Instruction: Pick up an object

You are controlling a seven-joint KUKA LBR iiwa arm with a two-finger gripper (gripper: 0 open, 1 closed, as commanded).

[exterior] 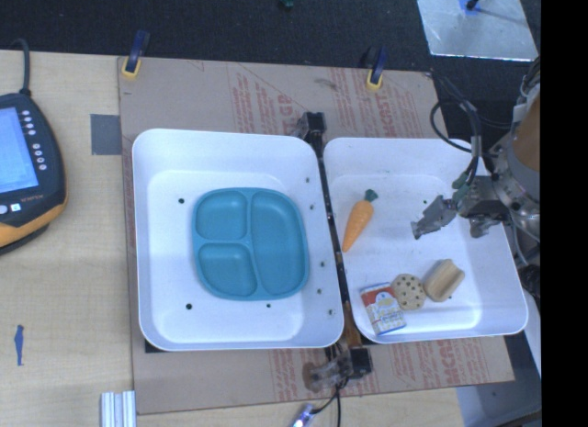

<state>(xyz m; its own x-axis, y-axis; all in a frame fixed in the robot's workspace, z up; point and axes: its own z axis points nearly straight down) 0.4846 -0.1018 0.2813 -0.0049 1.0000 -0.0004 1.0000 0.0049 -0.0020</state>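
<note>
The claw (439,219) hangs over the right bin (423,163), reaching in from the right, its dark fingers pointing left and low over the white floor. They look slightly spread with nothing between them, though they are small and dark against the wrist, so this is only probable. The arm (514,182) behind it is cut off at the picture's right side, and cables partly cover its wrist.

Below the claw, near the bin's front, lies a tan block (443,280), perhaps bread or a sponge; its make is hard to tell. Touching its left side is a round speckled cookie (407,291), which overlaps the corner of a small flat packet (381,309) with red print too small to read. To the claw's left, well apart from it, a toy carrot (357,219) lies at a slant beside the wall shared by the bins, green top toward the back.

The left bin (156,232) holds a blue divided plate (250,242) with three compartments. Both bins sit on a cardboard sheet (230,95) held by two clamps at the back. At the far left, a handheld control pad (28,173) is cut off by the edge.
</note>
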